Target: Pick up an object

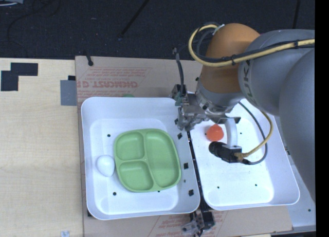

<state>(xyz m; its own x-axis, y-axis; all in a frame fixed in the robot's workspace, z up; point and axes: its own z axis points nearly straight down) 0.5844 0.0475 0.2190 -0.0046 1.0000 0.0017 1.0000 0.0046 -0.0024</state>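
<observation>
Dark floor with loose cables is running along the far side of a pale wooden bench, and a sheet of printed cardboard is lying on that bench beneath two shallow white bins. Taking the green divided plate as the landmark: it is sitting flat in the left bin, filling most of that bin's floor, its three compartments facing up. A small white egg-shaped object is resting just beside the plate's left edge, touching or nearly touching it. To the plate's right, past the ridge where the two bins are meeting, the right bin is holding a small orange-red round object, lying on the bin floor near that ridge and level with the plate's far edge. The grey arm with its orange band is leaning in from the right, well above and beyond the plate. Its gripper is hanging over the dividing ridge, just left of the orange-red object and near the plate's far right corner. Whether the pincer is released or clenched cannot be told from this angle, and nothing is showing between its tips. A black cable fitting is hanging just below the orange-red object.
</observation>
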